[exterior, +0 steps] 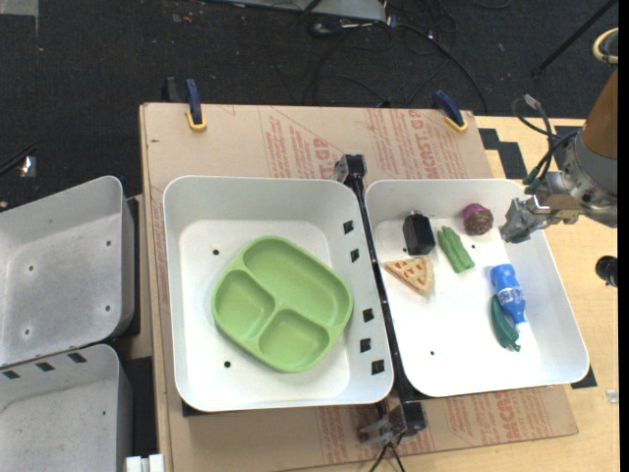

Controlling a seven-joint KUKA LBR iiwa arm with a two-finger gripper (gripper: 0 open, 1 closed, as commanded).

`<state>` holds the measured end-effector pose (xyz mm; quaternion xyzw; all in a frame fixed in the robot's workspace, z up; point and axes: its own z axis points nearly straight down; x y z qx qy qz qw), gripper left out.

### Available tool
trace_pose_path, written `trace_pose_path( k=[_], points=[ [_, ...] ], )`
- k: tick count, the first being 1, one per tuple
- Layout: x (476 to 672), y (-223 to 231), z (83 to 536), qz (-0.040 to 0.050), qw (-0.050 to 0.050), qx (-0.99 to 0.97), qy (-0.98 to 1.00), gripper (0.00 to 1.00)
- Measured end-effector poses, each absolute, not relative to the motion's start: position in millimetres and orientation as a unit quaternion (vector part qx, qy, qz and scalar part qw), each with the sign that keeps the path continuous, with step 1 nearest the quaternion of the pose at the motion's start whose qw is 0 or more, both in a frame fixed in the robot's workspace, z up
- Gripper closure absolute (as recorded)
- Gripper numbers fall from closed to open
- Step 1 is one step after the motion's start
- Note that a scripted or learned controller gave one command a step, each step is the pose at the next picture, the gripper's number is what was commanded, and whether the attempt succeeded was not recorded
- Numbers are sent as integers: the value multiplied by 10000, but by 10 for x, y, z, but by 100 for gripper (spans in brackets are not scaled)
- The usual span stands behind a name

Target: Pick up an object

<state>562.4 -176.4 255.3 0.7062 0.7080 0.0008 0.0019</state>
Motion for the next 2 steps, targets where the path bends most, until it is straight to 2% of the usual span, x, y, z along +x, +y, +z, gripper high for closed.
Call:
trace_pose_path(
  k=[2],
  points=[
    [5716,-632,2362,7,-10,7040,7102,100]
  ],
)
